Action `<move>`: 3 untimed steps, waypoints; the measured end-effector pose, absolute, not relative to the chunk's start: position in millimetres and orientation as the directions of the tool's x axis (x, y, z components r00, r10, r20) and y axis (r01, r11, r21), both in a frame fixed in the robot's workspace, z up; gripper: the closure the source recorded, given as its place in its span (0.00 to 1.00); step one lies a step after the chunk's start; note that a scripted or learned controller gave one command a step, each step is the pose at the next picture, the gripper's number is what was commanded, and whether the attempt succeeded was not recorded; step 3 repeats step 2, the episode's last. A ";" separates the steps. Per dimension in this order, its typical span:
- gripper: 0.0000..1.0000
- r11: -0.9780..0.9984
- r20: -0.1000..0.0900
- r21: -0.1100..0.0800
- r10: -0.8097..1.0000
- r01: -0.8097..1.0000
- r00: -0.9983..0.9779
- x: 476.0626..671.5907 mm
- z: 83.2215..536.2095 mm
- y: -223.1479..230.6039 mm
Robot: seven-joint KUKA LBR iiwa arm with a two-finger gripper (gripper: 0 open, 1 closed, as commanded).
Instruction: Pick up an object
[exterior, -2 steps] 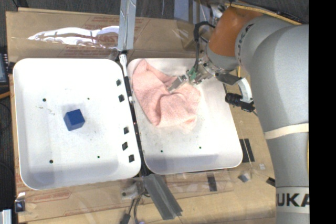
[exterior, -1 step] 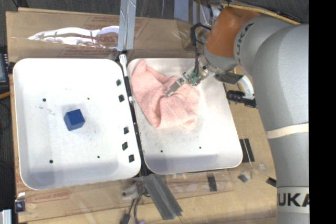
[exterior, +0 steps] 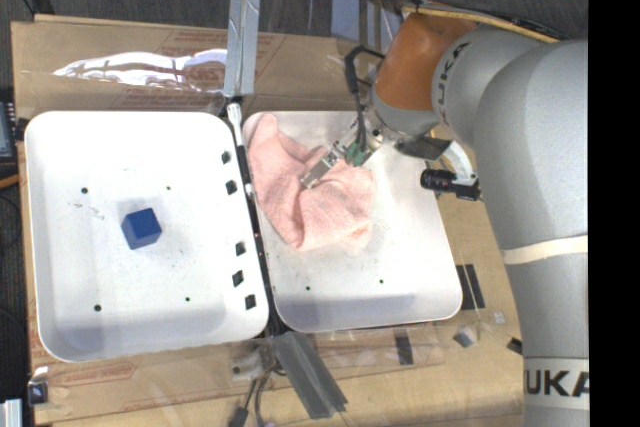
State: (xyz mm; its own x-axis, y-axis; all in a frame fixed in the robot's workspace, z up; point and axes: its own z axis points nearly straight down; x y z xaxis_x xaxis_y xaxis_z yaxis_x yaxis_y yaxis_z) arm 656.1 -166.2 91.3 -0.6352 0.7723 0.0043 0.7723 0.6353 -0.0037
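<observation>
Pink cloth [exterior: 305,190]: soft, crumpled, folded on itself, lying in the far-left part of the right bin [exterior: 420,265], one edge against the wall between the bins. I see the gripper [exterior: 318,171] low over the cloth's upper middle, metal fingers angled down-left; whether the jaws are spread or pinching fabric I cannot tell. Right bin is smooth white plastic with rounded corners. Left bin [exterior: 60,215], same make, holds one small blue cube [exterior: 142,227] left of centre. Both bins sit on brown cardboard [exterior: 130,50].

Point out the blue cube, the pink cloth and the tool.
blue cube [exterior: 142,227], camera view, top face.
pink cloth [exterior: 320,210], camera view, lower folds.
tool [exterior: 318,172], camera view, fingertips over cloth.
</observation>
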 end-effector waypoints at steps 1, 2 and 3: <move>1.00 0.637 0.005 -0.005 0.770 0.770 -0.637 656.1 101.2 -165.9; 1.00 0.621 0.000 -0.002 0.784 0.784 -0.621 640.8 93.1 -203.7; 1.00 0.621 0.000 -0.002 0.784 0.784 -0.621 640.8 93.1 -203.7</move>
